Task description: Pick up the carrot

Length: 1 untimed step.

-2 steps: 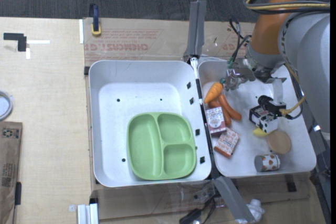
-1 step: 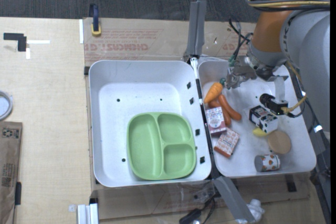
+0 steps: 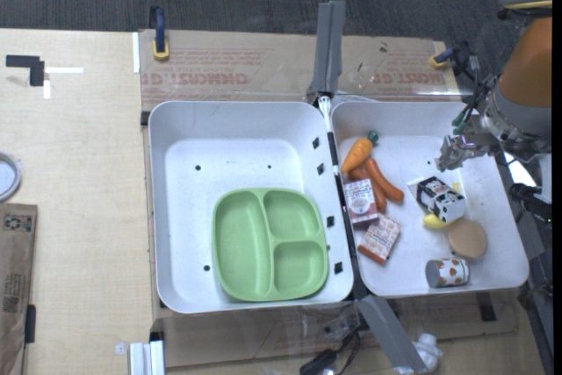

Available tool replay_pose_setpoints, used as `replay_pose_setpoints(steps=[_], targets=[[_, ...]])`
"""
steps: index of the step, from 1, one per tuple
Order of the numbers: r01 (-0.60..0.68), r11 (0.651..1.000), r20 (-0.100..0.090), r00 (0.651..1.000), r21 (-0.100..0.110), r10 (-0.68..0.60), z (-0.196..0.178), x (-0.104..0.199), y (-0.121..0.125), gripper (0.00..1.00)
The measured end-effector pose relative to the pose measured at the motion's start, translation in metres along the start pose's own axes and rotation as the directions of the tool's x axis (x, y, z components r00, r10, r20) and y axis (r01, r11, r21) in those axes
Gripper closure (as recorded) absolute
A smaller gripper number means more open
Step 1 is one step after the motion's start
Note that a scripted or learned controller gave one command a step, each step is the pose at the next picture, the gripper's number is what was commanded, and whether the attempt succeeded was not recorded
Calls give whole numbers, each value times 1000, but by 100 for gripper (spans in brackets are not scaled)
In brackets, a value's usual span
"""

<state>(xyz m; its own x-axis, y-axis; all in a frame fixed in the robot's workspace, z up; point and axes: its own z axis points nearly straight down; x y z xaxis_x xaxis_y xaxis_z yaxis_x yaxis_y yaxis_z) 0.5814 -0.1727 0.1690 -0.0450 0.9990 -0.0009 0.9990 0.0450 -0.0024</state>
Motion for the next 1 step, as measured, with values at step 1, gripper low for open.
replay_pose_setpoints(steps=[1], targets=[[0, 1000, -1, 1000, 1, 0, 1, 1, 0, 0]])
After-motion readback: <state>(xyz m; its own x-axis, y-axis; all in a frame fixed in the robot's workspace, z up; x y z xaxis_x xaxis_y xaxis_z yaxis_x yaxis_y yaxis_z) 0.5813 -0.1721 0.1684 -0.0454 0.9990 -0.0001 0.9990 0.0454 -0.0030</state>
